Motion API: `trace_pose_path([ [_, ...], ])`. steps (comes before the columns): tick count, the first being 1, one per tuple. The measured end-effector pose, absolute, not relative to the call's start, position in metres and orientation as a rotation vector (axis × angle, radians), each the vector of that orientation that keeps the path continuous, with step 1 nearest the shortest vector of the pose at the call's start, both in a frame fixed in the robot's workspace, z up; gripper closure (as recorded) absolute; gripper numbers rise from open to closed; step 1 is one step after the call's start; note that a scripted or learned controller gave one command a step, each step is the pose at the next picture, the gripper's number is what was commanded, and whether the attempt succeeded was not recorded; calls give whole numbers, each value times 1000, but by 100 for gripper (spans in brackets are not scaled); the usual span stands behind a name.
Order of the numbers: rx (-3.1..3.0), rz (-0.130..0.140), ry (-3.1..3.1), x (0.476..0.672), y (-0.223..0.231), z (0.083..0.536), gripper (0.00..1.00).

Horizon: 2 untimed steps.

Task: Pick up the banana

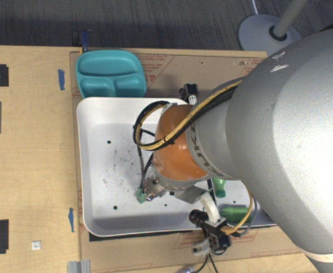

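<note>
- My arm (280, 147) fills the right side of the view, a broad grey body with the orange band (175, 152) above the wrist, reaching down into the white bin (98, 152).
- The tool (146, 193) sits low over the bin floor near the middle of its front half; from this angle the wrist hides most of it, and I cannot tell how it stands.
- A small green bit (140, 196) shows right at the tool's tip, touching or just beside it; I cannot make out what it is.
- I cannot pick out the banana with any certainty; nothing clearly banana-shaped shows on the bare part of the bin floor to the left.
- A green object (233, 212) lies near the bin's front right corner, partly under the arm, with another green piece (219, 187) just behind it.
- Black and yellow cables (149, 124) loop over the wrist.
- A teal tray (111, 75) sits on the table (30, 152) just behind the bin, touching its back rim.
</note>
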<state>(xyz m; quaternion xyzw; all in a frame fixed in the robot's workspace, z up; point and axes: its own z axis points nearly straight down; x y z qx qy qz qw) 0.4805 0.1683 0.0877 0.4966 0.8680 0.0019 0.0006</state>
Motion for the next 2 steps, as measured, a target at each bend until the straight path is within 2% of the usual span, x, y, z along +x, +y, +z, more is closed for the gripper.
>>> trace_pose_path([
  [1,1650,1,2674,479,214,166,100],
  [2,1385,6,2819,480,203,88,100],
])
